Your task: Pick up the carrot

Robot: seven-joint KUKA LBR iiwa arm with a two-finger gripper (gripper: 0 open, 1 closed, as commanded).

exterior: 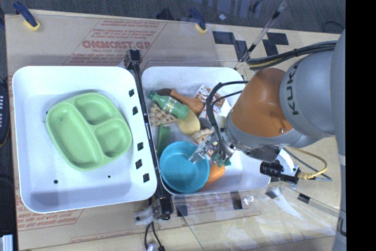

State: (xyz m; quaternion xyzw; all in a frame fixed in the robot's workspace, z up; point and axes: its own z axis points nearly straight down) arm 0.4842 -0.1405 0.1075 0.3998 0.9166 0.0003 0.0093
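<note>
Camera view: claw [212,153] beside carrot [216,172]

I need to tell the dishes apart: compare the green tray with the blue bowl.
The green tray is flat with three compartments; the blue bowl is round, deeper and smaller. The green tray lies alone in the left bin; the blue bowl sits in the right bin among toy food, under the gripper. Both are open-side up.
</note>
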